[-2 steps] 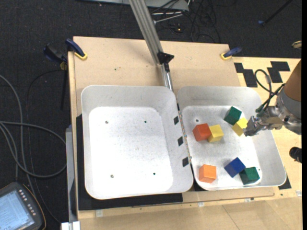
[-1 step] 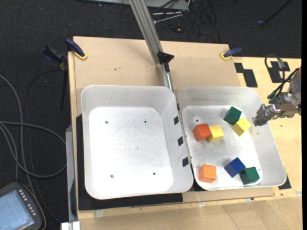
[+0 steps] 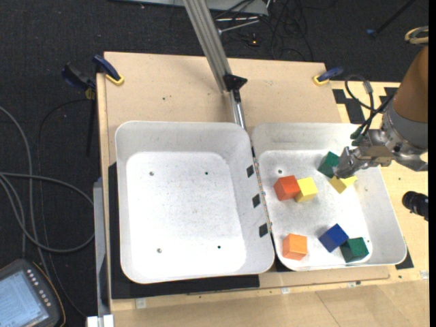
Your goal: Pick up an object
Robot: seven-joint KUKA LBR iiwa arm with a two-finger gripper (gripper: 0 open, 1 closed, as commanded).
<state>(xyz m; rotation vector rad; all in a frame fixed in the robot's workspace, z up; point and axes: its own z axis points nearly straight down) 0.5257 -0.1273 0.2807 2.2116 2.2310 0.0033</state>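
Observation:
My gripper (image 3: pixel 346 167) hangs low over the upper right part of the right bin (image 3: pixel 381 210), reaching in from the right. Directly to its left lies a dark green block (image 3: pixel 329 163), touching or nearly touching it. A small yellow block (image 3: pixel 342 182) peeks out just below the gripper. Near the bin's middle left, a red-orange block (image 3: pixel 286 187) and a yellow block (image 3: pixel 306 189) sit side by side. Along the front of the bin lie an orange block (image 3: pixel 295 246), a blue block (image 3: pixel 333 237) and a second green block (image 3: pixel 355 249).
The left bin (image 3: pixel 136 148) stands beside the right one, their rims meeting at the centre. A metal pole (image 3: pixel 211 39) slants in from the top to the bins' back edge. Clamps (image 3: pixel 109 70) hold the board's back corners.

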